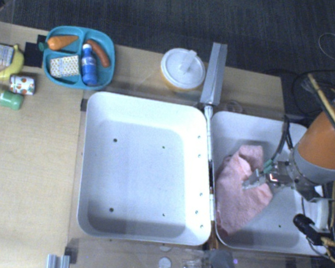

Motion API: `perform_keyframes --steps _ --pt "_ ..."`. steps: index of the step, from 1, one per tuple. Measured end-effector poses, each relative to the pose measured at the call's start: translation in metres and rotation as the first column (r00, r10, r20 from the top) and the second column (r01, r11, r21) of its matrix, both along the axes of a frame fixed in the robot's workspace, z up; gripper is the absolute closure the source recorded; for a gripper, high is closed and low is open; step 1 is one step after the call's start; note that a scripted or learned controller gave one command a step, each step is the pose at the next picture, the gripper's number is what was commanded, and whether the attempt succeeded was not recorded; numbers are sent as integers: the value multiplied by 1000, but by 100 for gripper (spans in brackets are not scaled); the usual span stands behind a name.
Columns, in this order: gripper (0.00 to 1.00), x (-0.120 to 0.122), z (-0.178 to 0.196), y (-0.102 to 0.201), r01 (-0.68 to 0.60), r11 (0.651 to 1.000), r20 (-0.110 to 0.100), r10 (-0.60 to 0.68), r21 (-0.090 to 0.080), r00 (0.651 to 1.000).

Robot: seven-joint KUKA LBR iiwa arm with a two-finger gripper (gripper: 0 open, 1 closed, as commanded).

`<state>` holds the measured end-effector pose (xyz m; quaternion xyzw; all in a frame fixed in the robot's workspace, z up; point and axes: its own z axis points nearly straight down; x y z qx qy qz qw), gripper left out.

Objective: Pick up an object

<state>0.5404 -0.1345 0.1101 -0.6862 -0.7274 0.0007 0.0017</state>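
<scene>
A crumpled pink cloth (239, 187) lies in the left part of the right bin (276, 238). My gripper (259, 178) reaches in from the right and sits low over the cloth's right edge, its fingertips at or touching the fabric. The grey arm with its orange band (322, 143) stands above the bin's right side and hides that part of the bin floor.
The left bin (144, 170) sits beside the right one, split from it by a metal rail (214, 75). On the bench at the back are a white lidded cup (183, 69), a blue tray of toy food (79, 56), a banana (10, 63), a can and a green bottle.
</scene>
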Motion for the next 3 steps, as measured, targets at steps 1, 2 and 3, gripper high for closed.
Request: perform_keyframes --steps 1,2,3 --pt "0 3 -20 18 -80 997 15 80 -5 997" --pt "100 6 -9 19 -81 997 22 81 -7 996" --pt "100 36 73 89 -103 995 5 103 -1 995"
